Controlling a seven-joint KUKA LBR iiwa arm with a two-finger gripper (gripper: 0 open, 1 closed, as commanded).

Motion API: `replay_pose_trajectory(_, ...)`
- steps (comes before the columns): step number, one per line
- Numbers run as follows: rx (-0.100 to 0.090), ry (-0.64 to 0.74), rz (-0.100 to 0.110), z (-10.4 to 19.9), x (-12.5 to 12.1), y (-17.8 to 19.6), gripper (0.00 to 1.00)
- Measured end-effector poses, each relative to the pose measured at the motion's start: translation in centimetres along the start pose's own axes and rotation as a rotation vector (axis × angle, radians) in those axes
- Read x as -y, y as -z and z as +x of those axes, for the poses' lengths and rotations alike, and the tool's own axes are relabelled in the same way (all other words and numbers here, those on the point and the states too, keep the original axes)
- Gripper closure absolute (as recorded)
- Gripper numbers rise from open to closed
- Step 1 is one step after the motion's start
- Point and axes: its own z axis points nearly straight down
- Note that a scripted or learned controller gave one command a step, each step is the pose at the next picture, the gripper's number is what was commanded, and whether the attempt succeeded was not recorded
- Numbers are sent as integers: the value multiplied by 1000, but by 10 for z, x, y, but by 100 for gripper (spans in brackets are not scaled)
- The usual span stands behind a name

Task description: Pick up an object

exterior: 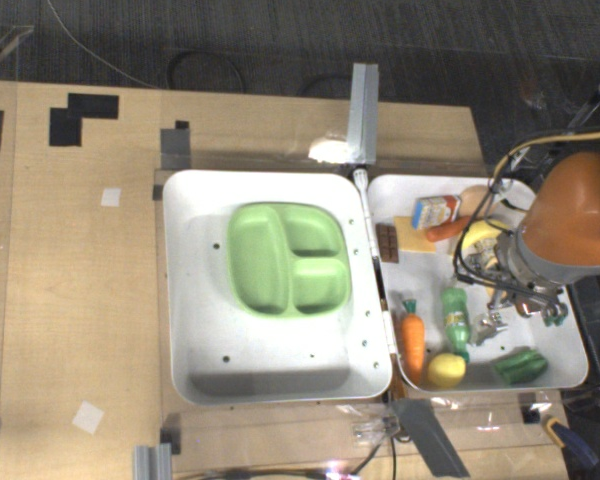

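Altogether one carrot (412, 338), one lemon (446, 369), one green bottle (455, 317).

No readable text anywhere. Small carton (435, 210) in right bin (578, 368) carries a printed label, too blurred to read. Green bottle (454, 316) label likewise illegible.

The left bin (190, 298) is open around its rim; a green divided tray (285, 258) fills its centre. The right bin (580, 363) is crowded: carrot (412, 338), lemon (445, 369) and green bottle (455, 318) at seven o'clock, green pepper (520, 366) at five, small carton (435, 211) at eleven. The arm (578, 223) covers three o'clock.
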Motion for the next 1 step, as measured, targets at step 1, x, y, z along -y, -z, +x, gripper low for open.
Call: replay_pose_trajectory(1, 2, -43, -2, 19, -65, 2, 0)
